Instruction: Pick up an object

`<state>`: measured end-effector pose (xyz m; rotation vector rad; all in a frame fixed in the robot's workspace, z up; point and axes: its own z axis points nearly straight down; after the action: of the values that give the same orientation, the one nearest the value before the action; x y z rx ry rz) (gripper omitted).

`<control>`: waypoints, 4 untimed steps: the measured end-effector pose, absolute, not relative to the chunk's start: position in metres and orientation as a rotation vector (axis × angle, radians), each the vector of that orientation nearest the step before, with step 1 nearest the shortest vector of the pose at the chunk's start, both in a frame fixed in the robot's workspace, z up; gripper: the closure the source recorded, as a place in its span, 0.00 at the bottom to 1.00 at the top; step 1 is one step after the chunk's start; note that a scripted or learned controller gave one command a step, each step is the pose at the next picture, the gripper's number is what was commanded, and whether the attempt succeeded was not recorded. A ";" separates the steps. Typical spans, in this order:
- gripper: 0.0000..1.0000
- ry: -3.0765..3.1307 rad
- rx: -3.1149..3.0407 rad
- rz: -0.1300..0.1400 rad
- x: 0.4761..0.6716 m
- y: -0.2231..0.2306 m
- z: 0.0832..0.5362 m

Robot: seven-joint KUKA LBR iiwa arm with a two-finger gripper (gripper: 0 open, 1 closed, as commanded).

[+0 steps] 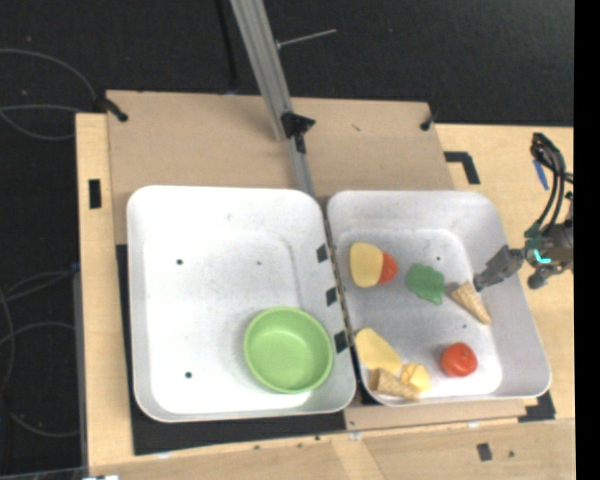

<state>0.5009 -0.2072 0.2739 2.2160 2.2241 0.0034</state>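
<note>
the dark two-finger gripper (500, 265) reaches in over the right rim of the right-hand shallow white bin (520, 353), its tip just beside the tan cone-shaped toy (470, 301); whether its jaws are spread or pressed together cannot be told. that bin also holds a green toy piece (426, 283), a yellow-and-red rounded toy (369, 266), a small red tomato-like toy (459, 360) and a yellow wedge-shaped toy (388, 362) near the front edge. the left-hand shallow white bin (180, 238) holds a light green plastic bowl (287, 349) near its front right corner.

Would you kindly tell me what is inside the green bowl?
The green bowl, in the left bin, shows only its own green inside. The near wall hides a sliver of its floor.
</note>
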 end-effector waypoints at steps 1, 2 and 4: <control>0.00 2.223 2.224 -0.006 0.502 -0.207 0.211; 0.00 2.221 2.224 -0.006 0.494 -0.208 0.165; 1.00 2.211 2.226 0.004 0.502 -0.217 0.129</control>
<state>0.5023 -0.2168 0.1294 2.2257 2.2110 0.0042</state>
